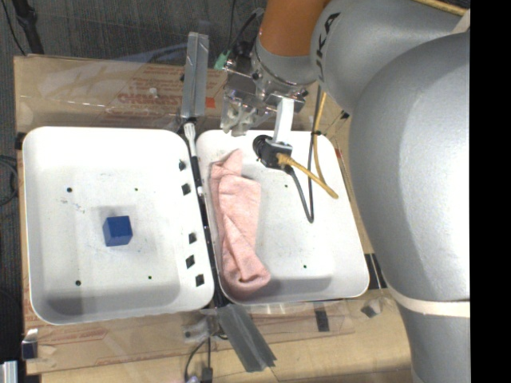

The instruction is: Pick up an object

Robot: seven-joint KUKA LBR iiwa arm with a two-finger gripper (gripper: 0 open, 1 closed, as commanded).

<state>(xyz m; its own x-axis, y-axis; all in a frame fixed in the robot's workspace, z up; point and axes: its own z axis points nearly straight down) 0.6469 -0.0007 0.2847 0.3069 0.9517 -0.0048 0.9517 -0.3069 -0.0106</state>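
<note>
Two smooth white bins: left bin (48, 214) holds blue cube (117, 230); right bin (335, 238), crumpled pink cloth (238, 226) along left wall. Metallic claw (239, 118) above far edge, state unclear.

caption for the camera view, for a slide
Gripper above right bin's far edge; pink cloth inside, blue cube in left bin.

Two white bins (48, 146); one blue cube (117, 230); one pink cloth (239, 222).

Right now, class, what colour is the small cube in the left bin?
Blue. The cube shows best in the camera view, on the white bin floor.
</note>
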